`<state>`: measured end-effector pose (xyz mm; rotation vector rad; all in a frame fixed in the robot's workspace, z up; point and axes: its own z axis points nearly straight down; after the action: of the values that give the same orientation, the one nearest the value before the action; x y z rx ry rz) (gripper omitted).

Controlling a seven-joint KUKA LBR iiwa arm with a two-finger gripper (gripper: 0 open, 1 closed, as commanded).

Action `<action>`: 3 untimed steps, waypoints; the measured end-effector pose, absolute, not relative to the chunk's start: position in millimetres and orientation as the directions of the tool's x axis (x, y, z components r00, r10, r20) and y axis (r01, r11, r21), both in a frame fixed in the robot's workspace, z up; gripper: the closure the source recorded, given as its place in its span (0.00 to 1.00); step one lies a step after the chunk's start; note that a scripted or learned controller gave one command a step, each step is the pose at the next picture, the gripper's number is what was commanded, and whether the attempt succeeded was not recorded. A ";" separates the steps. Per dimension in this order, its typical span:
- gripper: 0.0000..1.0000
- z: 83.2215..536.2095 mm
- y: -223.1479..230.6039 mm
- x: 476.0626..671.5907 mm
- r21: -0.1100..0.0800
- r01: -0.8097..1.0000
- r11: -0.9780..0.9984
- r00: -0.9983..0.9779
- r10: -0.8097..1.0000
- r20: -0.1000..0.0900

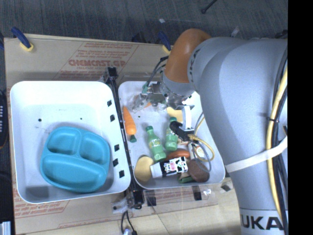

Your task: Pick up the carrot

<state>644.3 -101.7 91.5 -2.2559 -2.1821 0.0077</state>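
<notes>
The carrot [129, 122] is orange with a small green tip at its near end. It lies along the left wall of the right bin [126, 89], pointing front to back. My gripper [145, 101] hangs over the back of the same bin, just up and to the right of the carrot's far end and a short gap away from it. The arm's grey wrist and orange band cover the bin's back right corner. Nothing can be made out between the gripper's tips.
Two green bottles [156, 144] [171, 139], a white bottle with a black label [169, 167], a tan round item [143, 167], a brown lump [198, 171] and a yellow piece [173, 112] crowd the right bin. A blue divided plate [76, 158] sits in the left bin [29, 97].
</notes>
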 end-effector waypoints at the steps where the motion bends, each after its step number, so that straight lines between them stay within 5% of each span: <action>1: 0.00 91.1 -98.0 632.6 -0.012 0.899 -0.439 0.439 0.899 -0.002; 2: 0.00 90.9 -98.2 605.7 -0.012 0.814 -0.580 0.580 0.814 -0.004; 3: 1.00 100.3 -97.0 605.5 -0.021 0.818 -0.574 0.574 0.819 -0.004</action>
<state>605.5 -97.0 100.3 -2.7725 -1.4415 0.0203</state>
